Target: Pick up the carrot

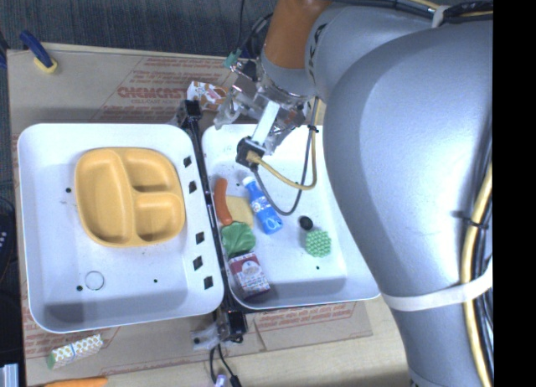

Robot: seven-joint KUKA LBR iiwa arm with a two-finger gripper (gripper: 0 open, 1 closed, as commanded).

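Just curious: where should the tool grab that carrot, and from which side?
Probably its far half, from straight above, across the narrow width: the carrot lies flat beside the right bin's left wall, a green leafy piece crowding its lower end.

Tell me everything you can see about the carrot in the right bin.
The carrot is slim, orange and smooth, like plastic. It lies flat in the right bin, close along its left wall. A yellow piece lies by its right side, and a green leafy thing lies at its near end.
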